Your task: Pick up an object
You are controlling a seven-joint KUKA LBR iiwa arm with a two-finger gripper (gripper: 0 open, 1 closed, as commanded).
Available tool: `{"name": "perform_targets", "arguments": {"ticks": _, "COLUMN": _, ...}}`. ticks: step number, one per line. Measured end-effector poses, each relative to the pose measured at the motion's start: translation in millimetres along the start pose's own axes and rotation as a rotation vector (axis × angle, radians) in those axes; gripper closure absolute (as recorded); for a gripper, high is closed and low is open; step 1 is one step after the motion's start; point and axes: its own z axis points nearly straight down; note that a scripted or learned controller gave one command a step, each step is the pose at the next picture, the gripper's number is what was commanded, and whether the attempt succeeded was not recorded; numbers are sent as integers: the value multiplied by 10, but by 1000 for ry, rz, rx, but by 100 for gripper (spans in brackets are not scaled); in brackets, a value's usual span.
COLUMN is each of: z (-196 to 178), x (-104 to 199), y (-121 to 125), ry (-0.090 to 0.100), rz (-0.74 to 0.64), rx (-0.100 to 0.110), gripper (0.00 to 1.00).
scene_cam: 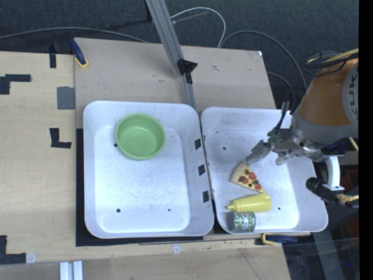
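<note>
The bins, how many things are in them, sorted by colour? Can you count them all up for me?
Green: 2, the bowl in the left bin and the small can in the right bin
Yellow: 2, the pizza slice and the mustard bottle
Total: 4

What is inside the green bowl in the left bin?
The green bowl shows only its own bare green bottom. The bin floor beneath it is covered.
</note>
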Motion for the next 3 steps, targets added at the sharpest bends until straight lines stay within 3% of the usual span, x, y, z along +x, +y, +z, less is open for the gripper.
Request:
{"name": "perform_targets", "arguments": {"ticks": 2, "z": 993, "x": -74, "y": -46, "ry": 5, "rz": 0, "rx": -7, "gripper": 0}}
{"name": "perform_targets", "arguments": {"ticks": 3, "z": 864, "x": -76, "y": -30, "ry": 2, "rz": -1, "rx": -13, "gripper": 100}}
